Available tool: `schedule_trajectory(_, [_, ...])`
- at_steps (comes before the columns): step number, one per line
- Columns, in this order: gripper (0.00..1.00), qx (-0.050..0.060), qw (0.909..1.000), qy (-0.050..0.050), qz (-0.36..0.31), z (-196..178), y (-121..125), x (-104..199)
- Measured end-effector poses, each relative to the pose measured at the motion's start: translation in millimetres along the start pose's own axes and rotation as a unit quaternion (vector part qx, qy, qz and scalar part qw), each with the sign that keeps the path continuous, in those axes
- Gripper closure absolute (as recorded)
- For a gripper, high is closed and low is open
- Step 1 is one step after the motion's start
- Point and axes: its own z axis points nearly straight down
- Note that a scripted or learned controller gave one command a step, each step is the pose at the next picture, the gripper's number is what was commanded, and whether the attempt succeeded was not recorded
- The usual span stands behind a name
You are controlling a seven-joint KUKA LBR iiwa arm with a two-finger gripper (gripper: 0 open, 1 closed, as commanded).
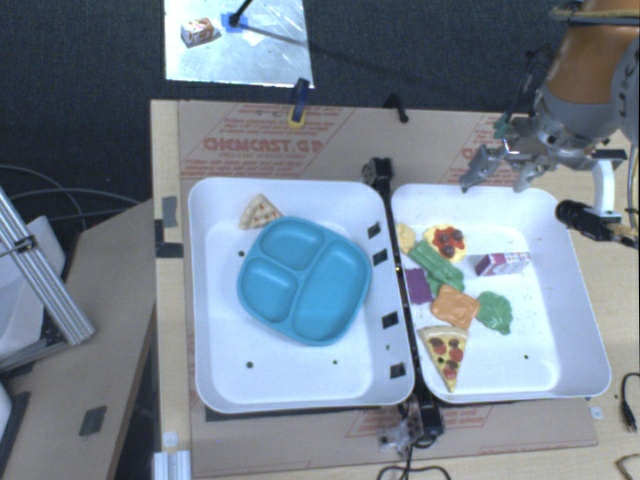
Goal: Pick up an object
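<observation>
Evidently nothing had been picked up: the gripper (503, 164) was seen spread and bare above the right bin's (570, 368) far edge, toy food (455, 303) lying untouched below.

Gripper (503, 171) hovering over far rim of right bin (575, 298), jaws spread, nothing between them. Right bin: pizza slice (444, 352), green pieces, small purple-white carton (503, 262). Left bin (215, 298): blue divided plate (303, 279), tan wedge (260, 211).
</observation>
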Motion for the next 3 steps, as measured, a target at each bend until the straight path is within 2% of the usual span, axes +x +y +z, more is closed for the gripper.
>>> schedule_trajectory(1, [0.0,0.004,1.0,0.0,0.002,107.7,-12.1,-25.7])
schedule_trajectory(2, [0.0,0.0,1.0,-0.001,0.003,29.7,-68.6,-61.7])
schedule_trajectory(3, [0.0,-0.005,1.0,0.0,-0.005,-37.4,-29.0,26.6])
